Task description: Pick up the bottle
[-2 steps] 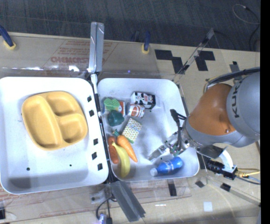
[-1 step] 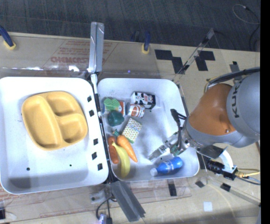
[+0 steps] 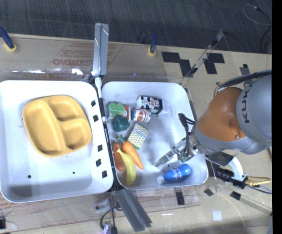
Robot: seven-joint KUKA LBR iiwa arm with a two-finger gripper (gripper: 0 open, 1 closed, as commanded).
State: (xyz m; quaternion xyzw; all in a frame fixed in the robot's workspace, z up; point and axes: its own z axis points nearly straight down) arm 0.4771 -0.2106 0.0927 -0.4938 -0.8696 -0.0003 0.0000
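A blue bottle (image 3: 176, 173) with a white cap lies on its side at the front of the right bin (image 3: 180, 92), near its front right corner. My gripper (image 3: 170, 139) hangs over the right side of that bin, just behind the bottle. It looks open, with one dark finger (image 3: 182, 120) toward the back and one grey finger (image 3: 163, 158) just above the bottle's cap end. Nothing sits between the fingers. The grey arm with its orange band (image 3: 220, 121) comes in from the right.
The right bin also holds a banana (image 3: 128, 167), carrots (image 3: 132, 154), a patterned packet (image 3: 138, 135), a small can (image 3: 142, 116), a black-and-white box (image 3: 149, 103) and green items (image 3: 118, 110). A yellow divided plate (image 3: 57, 125) lies in the left bin (image 3: 9, 179).
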